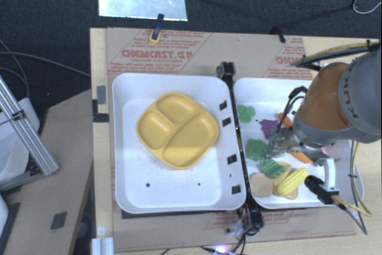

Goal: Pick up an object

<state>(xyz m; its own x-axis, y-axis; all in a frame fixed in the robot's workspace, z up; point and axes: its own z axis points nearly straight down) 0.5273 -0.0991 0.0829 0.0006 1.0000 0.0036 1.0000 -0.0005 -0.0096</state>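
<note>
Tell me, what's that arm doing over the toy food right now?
Gripper low in the right bin, over green toy pieces. Nothing seen held. Corn and purple piece crowd close. Yellow plate in the left bin.

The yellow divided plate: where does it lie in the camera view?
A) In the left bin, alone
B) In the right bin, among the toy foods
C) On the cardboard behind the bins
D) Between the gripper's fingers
A: the yellow divided plate lies flat in the left bin with nothing else beside it, while the toy foods such as the corn cob lie in the right bin.
</note>
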